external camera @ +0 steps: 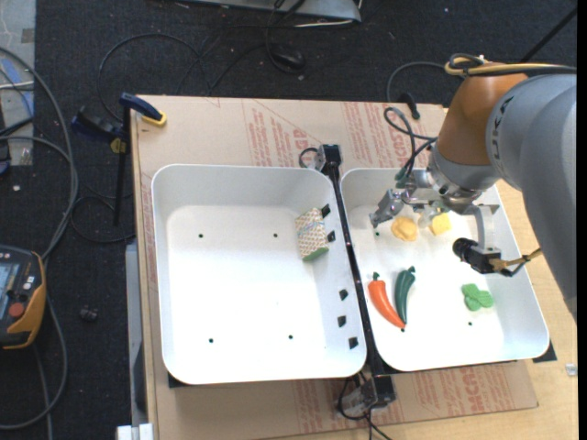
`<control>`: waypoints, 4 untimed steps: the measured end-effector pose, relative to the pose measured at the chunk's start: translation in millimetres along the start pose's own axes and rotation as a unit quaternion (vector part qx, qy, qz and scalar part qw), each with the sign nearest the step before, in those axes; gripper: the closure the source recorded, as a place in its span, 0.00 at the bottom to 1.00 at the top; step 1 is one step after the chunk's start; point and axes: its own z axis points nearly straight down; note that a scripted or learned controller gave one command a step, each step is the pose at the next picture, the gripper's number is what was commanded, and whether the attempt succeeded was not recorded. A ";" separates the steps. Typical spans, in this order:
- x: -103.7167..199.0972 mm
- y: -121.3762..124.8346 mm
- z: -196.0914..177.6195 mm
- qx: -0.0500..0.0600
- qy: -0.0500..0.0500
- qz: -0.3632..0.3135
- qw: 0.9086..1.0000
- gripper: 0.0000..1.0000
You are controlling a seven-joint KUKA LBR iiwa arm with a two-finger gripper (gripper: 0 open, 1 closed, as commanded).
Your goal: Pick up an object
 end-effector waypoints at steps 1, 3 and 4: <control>0.3 -0.1 9.0 -0.002 0.000 -0.001 1.000 0.00; -3.8 0.6 -45.5 -0.004 0.000 0.000 1.000 1.00; -5.0 -1.2 -108.3 -0.005 -0.001 0.000 1.000 1.00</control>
